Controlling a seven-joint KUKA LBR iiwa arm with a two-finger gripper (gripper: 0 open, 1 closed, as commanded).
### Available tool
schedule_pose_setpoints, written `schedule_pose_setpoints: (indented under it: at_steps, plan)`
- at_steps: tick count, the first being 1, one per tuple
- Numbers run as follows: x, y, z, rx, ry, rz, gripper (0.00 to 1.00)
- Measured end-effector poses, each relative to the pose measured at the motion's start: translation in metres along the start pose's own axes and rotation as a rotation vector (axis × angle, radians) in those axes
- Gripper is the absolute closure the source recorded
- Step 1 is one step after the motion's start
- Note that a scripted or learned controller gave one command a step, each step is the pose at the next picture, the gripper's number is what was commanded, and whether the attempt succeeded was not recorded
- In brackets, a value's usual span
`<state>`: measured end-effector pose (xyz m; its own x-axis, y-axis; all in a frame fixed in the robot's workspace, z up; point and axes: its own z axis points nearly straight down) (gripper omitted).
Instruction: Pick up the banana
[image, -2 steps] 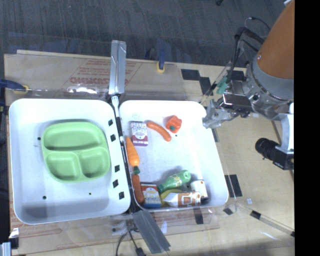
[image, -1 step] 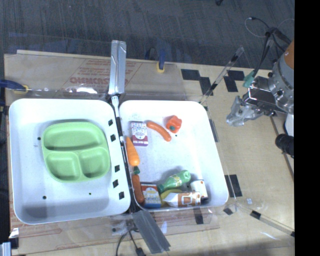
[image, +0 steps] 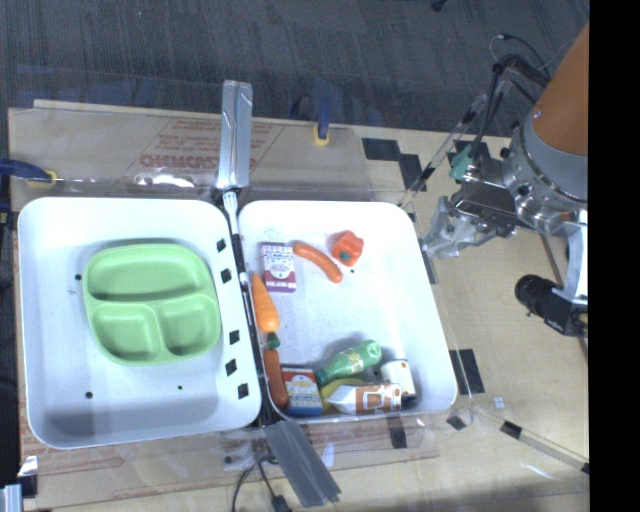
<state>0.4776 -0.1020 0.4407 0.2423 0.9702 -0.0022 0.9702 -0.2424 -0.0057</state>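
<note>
Well, the camera view looks down on a bench (image: 500, 300) with two white bins side by side. The left bin (image: 50, 300) holds a green tray (image: 150, 300) with three parts. The right bin (image: 400, 290) holds the toy food.

At the far end of the right bin there is a small red and white box (image: 277, 267), a sausage (image: 318, 262) and an orange pepper (image: 346, 246). A carrot (image: 264, 305) lies along the left wall. In the near end, many things are packed close together: a green bottle (image: 355, 358), a carton (image: 372, 399) and a can (image: 300, 392).

A pale yellow strip (image: 333, 378) peeks out just under the green bottle, touching it. I think this is the banana, but most of it is hidden, so I am not sure. Its long side seems to run left to right, tipping up a bit to the right.

The end effector (image: 441, 243) hangs over the bench, just outside the right bin's right wall, near the far corner. I cannot tell if it is open or closed. It holds nothing that I can see.

So the banana lies to the left of the end effector and much nearer to us. The arm must go over the wall and down to the crowded near end. The bottle on top could get in the way.
</note>
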Motion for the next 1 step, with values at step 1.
schedule_pose_setpoints:
  at_steps: [1]
  plan:
    - [-0.0081,0.0233,-0.0001,-0.004,-0.001,-0.157,1.0]
